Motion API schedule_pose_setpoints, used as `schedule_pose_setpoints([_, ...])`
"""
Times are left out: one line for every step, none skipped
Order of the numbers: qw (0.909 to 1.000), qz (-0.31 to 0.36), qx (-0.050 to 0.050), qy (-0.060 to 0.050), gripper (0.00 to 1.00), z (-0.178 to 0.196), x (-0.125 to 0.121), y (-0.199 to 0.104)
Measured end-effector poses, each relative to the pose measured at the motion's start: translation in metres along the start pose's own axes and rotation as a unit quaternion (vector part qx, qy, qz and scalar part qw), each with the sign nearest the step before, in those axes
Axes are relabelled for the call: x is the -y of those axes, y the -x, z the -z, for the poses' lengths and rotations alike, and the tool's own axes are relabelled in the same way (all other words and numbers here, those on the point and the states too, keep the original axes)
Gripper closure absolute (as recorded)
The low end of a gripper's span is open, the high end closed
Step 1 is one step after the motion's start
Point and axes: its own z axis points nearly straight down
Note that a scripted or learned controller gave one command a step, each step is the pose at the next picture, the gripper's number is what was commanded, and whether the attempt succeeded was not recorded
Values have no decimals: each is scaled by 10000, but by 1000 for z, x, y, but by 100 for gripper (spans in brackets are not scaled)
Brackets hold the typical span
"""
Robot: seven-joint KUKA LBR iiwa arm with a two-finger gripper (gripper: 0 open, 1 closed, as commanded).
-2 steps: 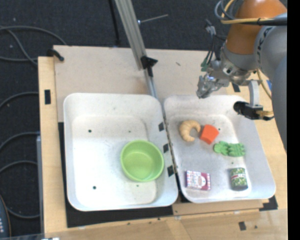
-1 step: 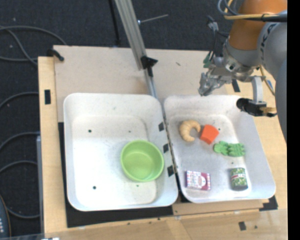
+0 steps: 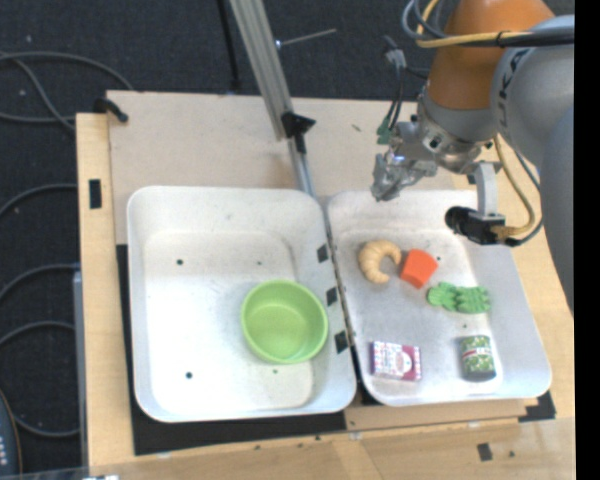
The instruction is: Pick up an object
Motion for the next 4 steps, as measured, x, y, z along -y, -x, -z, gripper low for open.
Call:
schedule_pose_setpoints([10000,-6,6,-13,100,-11,27,-42])
schedule_pose_setpoints([10000,-3,1,-7,100,-10,48,-78])
schedule_pose_setpoints([10000,-2,0,-9,100,-13,68,-116])
schedule_pose_setpoints([10000,-6,-2,-6,100,-13,90,-151])
